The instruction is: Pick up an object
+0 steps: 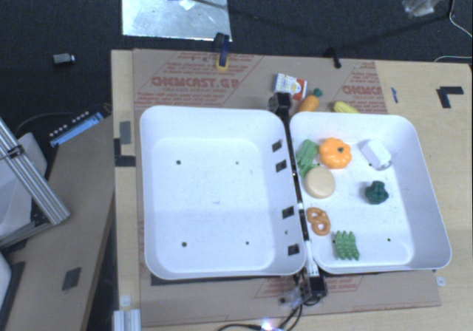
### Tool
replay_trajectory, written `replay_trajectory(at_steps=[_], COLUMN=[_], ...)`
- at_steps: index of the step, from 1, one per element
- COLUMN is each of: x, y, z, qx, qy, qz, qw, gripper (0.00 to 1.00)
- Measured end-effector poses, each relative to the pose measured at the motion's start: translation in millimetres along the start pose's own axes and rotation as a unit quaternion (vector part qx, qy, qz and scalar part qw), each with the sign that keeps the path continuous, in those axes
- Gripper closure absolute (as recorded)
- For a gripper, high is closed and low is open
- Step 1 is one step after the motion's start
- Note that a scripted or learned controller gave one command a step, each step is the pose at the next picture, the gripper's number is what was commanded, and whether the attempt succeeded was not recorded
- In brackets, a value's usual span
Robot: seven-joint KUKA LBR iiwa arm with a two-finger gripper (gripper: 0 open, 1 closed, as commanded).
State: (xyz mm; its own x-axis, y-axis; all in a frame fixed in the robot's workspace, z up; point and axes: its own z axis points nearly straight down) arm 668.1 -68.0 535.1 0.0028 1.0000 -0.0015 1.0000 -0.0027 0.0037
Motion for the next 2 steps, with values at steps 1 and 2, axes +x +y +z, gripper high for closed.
replay_trajectory(at_steps=[1,2], x=[4,17], y=[-10,-23], z=[0,0], qx=[0.001,0.001], qy=[0.000,0.000], qz=[-0.003,-0.003], qw=[1.0000,1.0000], gripper=[1.00,1.00])
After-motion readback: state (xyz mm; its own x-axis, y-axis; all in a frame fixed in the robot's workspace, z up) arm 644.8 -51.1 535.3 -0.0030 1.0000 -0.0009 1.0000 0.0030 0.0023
